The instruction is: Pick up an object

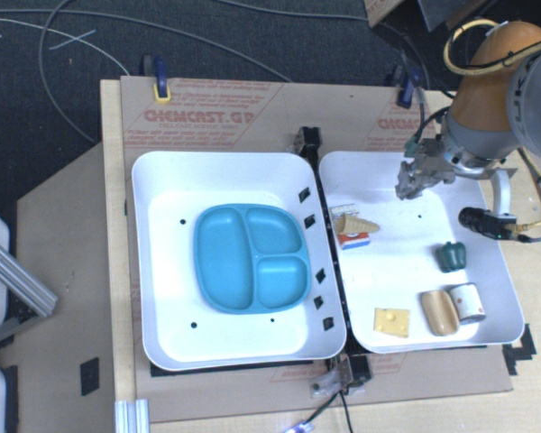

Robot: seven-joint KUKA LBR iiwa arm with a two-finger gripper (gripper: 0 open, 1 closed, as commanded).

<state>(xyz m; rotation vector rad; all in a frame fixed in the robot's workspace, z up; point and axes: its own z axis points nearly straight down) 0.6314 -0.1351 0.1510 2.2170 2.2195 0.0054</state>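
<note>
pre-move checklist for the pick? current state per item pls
1. End effector over the right bin, above bare floor near its far edge: ok.
2. Nothing between its fingers: cannot tell.
3. Targets present in the right bin: yellow block, tan roll, dark green piece, small red, white and blue item: ok.
4. End effector aligned over a target: not ok, all four lie nearer the camera than it.
5. Yellow block apart from its neighbours: ok.
6. Blue divided plate sits in the left bin, away from the arm: ok.

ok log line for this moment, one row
arm: over right bin, upper part | tool: above bin floor, holding nothing visible | right bin: four small objects | left bin: blue divided plate
</note>
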